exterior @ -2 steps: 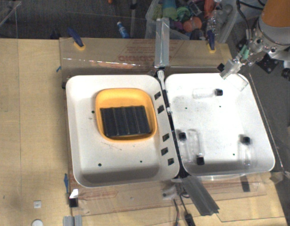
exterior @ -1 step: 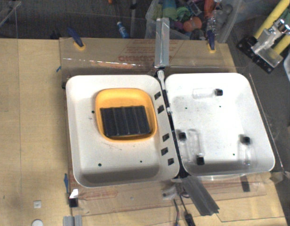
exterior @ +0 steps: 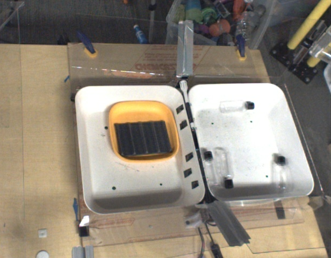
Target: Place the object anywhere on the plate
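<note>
A dark grey ribbed rectangular object [exterior: 143, 137] lies flat on the orange-yellow plate [exterior: 141, 108]. It covers most of the plate's middle, and the plate's rim shows all around it. The plate rests in the left white bin [exterior: 95, 171], toward the back and right of its centre.
The right white bin [exterior: 246, 138] holds three clear plastic pieces with black caps: one at the back [exterior: 232, 106], one front left [exterior: 217, 163], one front right [exterior: 281, 171]. A ridge with black tabs [exterior: 186, 138] divides the bins. A box of coloured toys [exterior: 219, 7] stands behind the bench.
</note>
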{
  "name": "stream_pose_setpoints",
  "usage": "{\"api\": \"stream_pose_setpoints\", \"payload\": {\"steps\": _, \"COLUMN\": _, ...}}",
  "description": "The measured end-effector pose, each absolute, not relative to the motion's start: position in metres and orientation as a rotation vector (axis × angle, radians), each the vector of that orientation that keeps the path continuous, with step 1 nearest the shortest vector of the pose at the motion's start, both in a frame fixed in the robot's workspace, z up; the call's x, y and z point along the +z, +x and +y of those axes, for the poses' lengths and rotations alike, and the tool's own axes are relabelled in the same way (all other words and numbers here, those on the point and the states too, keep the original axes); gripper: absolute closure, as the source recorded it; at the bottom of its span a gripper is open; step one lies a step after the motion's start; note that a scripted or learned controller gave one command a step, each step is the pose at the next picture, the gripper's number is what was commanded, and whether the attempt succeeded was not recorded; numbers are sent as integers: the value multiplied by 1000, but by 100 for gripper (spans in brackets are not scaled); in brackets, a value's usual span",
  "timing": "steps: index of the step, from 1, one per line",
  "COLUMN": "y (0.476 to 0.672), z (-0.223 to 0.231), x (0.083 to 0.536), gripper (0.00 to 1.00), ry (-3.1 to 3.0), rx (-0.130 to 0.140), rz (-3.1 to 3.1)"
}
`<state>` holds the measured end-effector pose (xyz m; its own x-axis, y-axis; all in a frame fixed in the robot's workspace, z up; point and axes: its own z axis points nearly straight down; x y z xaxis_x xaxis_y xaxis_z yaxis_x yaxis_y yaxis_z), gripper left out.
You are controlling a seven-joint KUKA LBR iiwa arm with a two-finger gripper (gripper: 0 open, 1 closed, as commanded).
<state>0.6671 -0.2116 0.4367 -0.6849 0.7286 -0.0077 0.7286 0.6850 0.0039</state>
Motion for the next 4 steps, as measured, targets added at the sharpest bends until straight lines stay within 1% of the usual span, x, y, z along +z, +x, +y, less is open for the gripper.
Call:
{"api": "stream_pose_setpoints", "payload": {"steps": 1, "y": 664, "z": -222, "x": 437, "gripper": 100, "ry": 1195, "rx": 1, "rz": 2897}}
{"api": "stream_pose_setpoints", "payload": {"steps": 3, "y": 663, "z": -220, "x": 430, "gripper": 100, "ry": 1140, "rx": 1, "rz": 2924}}
{"api": "stream_pose_setpoints", "payload": {"steps": 4, "y": 663, "z": -220, "x": 437, "gripper": 100, "ry": 985, "rx": 0, "rz": 2976}}
